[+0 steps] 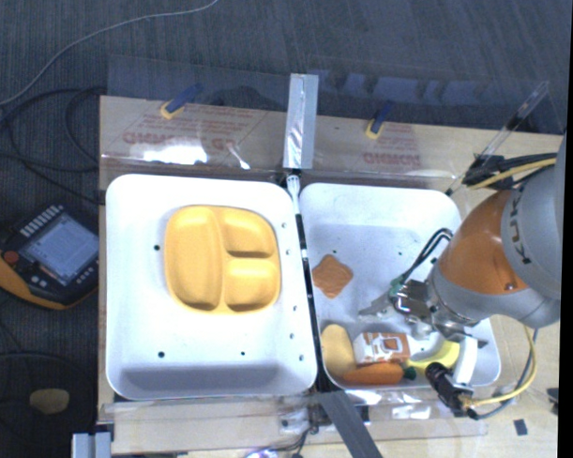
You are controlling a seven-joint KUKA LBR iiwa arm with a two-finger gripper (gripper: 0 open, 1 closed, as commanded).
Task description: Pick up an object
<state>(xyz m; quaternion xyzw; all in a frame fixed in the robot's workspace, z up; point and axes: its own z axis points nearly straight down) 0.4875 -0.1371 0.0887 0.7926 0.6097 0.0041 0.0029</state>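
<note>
My gripper [403,300] hangs low in the right bin [381,210], below the arm's orange band [483,254]. Just under it, along the bin's front wall, lie a small white packet with an orange label [386,345], an orange carrot [370,374], a pale yellow bread-like lump [335,345] and a yellow banana-like piece [443,355]. A flat orange piece [333,275] lies apart to the gripper's left, near the divider. The wrist hides whatever is directly beneath the gripper.
The left bin [132,349] holds a yellow divided plate [222,258]. A metal strip [301,121] stands at the back between the bins. Cables [492,398] loop by the right bin's front corner. A handheld pendant [46,255] lies off the bench to the left.
</note>
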